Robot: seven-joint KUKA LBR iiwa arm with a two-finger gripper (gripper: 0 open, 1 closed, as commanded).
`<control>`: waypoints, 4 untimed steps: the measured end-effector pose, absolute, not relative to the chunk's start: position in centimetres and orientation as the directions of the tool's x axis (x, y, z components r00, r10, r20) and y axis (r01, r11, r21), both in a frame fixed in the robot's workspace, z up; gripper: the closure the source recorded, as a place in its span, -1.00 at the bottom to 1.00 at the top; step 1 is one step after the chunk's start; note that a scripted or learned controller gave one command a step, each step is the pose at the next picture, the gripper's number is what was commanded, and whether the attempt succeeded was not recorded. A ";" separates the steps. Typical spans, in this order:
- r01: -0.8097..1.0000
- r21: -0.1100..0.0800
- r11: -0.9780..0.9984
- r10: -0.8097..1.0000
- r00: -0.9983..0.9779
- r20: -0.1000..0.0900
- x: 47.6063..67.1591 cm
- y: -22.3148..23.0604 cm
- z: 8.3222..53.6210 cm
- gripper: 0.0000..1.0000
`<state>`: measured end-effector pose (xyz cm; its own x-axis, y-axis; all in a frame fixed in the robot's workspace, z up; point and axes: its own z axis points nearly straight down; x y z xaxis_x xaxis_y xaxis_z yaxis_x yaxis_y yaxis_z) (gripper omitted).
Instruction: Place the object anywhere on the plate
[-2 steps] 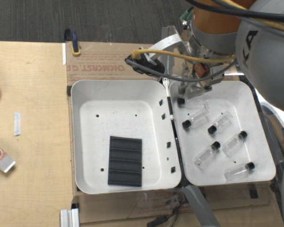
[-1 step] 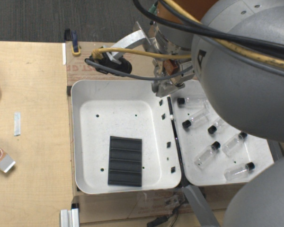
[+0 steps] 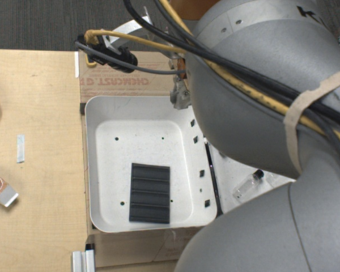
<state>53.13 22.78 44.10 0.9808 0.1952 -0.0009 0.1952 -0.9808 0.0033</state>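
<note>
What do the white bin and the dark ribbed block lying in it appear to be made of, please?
The white bin looks like moulded plastic with a smooth, slightly glossy finish: rounded corners, soft highlights along the rim, fine speckling on its floor. The dark ribbed block looks like matte black rubber or foam, going by its dull, even surface and parallel ridges; which one is unclear.
</note>
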 end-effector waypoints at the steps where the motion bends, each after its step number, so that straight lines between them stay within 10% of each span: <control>1: 0.189 0.006 -0.982 0.189 0.982 -0.003 53.2 22.6 44.9 1.00; 3: 0.176 0.012 -0.984 0.176 0.984 -0.006 53.5 22.1 46.6 1.00; 4: 0.204 0.004 -0.979 0.204 0.979 -0.004 60.3 22.3 30.0 1.00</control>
<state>60.29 22.28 29.96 0.9790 0.2038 -0.0042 0.2038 -0.9790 0.0036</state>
